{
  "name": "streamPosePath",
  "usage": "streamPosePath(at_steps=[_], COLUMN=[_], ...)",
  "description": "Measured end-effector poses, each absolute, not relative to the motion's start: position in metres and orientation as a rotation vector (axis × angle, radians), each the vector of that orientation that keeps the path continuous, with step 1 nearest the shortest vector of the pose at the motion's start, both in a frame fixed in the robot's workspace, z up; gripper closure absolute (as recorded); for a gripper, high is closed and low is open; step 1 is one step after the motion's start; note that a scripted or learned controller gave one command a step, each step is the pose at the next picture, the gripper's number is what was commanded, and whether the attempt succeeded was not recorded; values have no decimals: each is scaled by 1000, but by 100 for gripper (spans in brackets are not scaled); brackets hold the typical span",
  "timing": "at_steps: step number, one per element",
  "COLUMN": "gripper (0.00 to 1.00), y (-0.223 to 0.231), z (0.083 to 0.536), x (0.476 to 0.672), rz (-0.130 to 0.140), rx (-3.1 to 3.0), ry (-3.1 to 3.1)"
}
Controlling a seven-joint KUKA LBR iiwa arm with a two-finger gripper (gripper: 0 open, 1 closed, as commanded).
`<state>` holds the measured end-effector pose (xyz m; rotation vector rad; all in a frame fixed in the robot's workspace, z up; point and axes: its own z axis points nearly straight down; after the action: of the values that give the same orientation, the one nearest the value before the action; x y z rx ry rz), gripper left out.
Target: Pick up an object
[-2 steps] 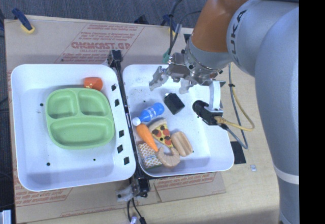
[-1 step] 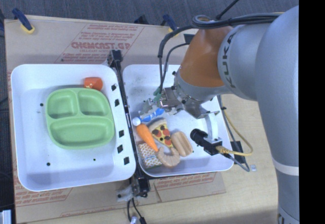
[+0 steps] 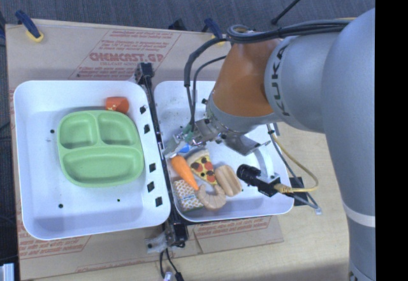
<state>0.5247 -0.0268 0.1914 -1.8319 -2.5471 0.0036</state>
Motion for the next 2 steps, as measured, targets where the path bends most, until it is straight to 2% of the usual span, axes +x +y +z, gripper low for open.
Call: streamPosePath(at_steps=[2], gripper=[0], y=[-27], z=[191], x=[525], rz=[4], rx=[-1832], ry=[-2548])
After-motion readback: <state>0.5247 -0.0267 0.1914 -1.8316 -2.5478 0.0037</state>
